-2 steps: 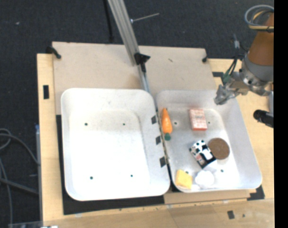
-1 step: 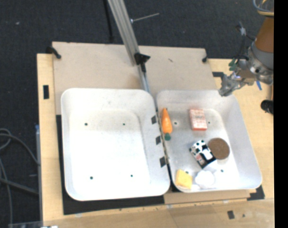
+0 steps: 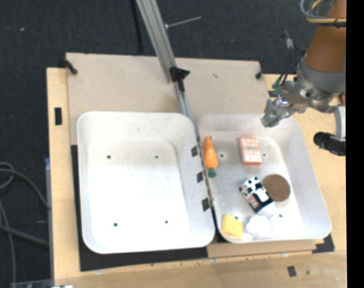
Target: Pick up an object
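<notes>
The right bin (image 3: pixel 301 155) holds several small objects. An orange carrot-shaped toy (image 3: pixel 210 155) lies along its left wall. A pink box (image 3: pixel 250 150) rests near the middle. A black-and-white patterned block (image 3: pixel 255 194) sits beside a brown disc (image 3: pixel 277 187). A yellow piece (image 3: pixel 232 225) and a white round object (image 3: pixel 259 225) lie at the front edge. My gripper (image 3: pixel 271 119) hovers over the bin's back right corner, up and to the right of the pink box, with nothing seen between its fingers.
The left bin (image 3: pixel 98 179) stands beside the right one. A slanted metal rail (image 3: pixel 159 35) runs from the top down to the gap between the bins. Cables (image 3: pixel 8 185) lie on the dark floor at left.
</notes>
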{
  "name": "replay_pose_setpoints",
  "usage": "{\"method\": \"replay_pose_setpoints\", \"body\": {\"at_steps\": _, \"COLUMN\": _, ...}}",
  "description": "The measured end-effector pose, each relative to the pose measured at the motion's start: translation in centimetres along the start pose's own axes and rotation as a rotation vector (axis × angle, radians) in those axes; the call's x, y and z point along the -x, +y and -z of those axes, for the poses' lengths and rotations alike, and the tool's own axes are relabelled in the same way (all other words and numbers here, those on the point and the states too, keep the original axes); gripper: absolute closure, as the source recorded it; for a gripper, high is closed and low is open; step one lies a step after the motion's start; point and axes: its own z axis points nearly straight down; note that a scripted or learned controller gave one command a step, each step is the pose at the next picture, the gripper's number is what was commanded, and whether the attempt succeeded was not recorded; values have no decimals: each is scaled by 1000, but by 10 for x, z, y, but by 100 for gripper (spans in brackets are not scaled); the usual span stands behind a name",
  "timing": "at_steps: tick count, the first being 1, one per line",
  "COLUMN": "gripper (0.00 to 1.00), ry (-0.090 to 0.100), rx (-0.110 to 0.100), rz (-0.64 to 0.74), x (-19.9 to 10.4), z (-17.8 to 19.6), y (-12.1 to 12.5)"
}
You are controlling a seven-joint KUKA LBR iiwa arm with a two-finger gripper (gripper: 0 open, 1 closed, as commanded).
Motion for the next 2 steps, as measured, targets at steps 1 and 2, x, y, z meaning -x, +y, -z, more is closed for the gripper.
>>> {"method": "replay_pose_setpoints", "body": {"at_steps": 1, "gripper": 100, "ry": -1, "rx": -2, "rz": 0, "x": -53, "z": -14, "y": -4}}
{"method": "replay_pose_setpoints", "body": {"at_steps": 2, "gripper": 100, "ry": 1, "rx": -2, "rz": 2, "x": -108, "z": -9, "y": -19}}
